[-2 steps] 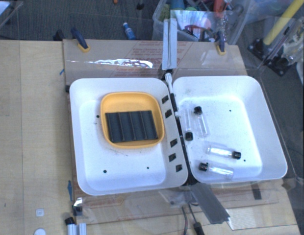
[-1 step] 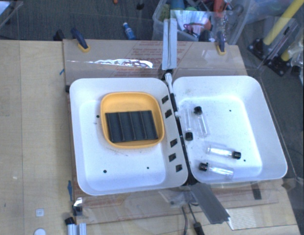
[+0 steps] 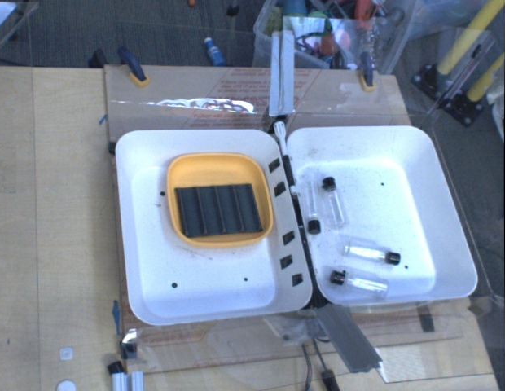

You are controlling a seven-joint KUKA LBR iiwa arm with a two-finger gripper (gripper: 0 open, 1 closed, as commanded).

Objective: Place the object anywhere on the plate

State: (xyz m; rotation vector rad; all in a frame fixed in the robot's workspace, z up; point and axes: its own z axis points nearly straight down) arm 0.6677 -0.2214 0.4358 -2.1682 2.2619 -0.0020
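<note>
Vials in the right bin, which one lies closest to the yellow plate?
The vial along the right bin's left wall, beside the divider; its black cap points toward the camera. The others lie farther right.

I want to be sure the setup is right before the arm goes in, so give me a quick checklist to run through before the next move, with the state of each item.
1. Plate in place: the yellow plate sits in the left bin. Ok.
2. Room on the plate: a dark ribbed block covers most of its middle, leaving mainly the rim. Not ok.
3. Things to pick: clear vials with black caps lie in the right bin, one near the divider, two lower down. Ok.
4. Vials apart enough to grasp singly: the two lower ones lie close together. Cannot tell.
5. Anything already held: cannot tell.
</note>
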